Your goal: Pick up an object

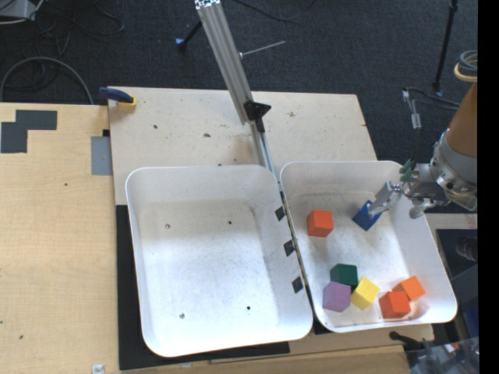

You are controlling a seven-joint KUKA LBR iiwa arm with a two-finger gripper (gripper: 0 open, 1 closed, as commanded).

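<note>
My gripper (pixel 376 207) reaches in from the right over the right bin (pixel 425 244), near its upper right part. A blue block (pixel 363 216) sits tilted between the fingertips, and the gripper is shut on it. Lower in the same bin lie an orange block (pixel 320 223), a dark green block (pixel 344 274), a purple block (pixel 337 296), a yellow block (pixel 365 293) and two orange-red blocks (pixel 394 304) (pixel 413 287).
The left bin (pixel 140 209) lies beside the right one, with a divider wall (pixel 284 224) between them. A slanted aluminium bar (pixel 231 61) rises behind the bins. A blue-and-yellow clamp (pixel 117 96) rests on the bench at the back left.
</note>
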